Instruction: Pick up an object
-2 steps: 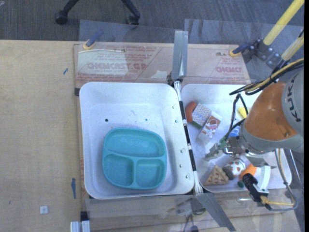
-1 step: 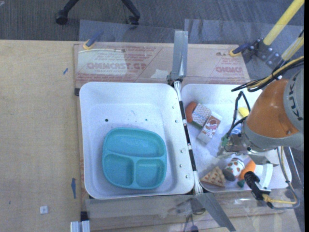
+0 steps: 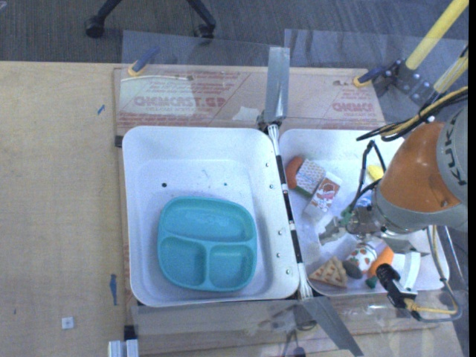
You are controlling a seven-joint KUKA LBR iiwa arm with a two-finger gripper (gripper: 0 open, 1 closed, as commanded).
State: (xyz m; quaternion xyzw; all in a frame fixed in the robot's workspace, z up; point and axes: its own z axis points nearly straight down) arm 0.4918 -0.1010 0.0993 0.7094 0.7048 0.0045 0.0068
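The right bin [image 3: 338,141] holds several small objects. My gripper [image 3: 338,229] hangs low over the middle of this bin, under the grey and orange arm [image 3: 416,181]. Just above it lies a small white and red carton [image 3: 325,194], beside a red and white patterned box [image 3: 310,175] and an orange-red piece [image 3: 296,166]. Below the gripper, a pizza slice toy [image 3: 329,272] rests near the bin's front edge. A white and red rounded toy [image 3: 362,257] and an orange piece [image 3: 384,256] sit to its right. A yellow item [image 3: 374,172] peeks out by the arm.
The left bin [image 3: 149,155] carries a teal divided plate [image 3: 207,242]. A metal divider [image 3: 277,88] runs between the bins at the back. Wooden bench surface [image 3: 52,199] stretches to the left.
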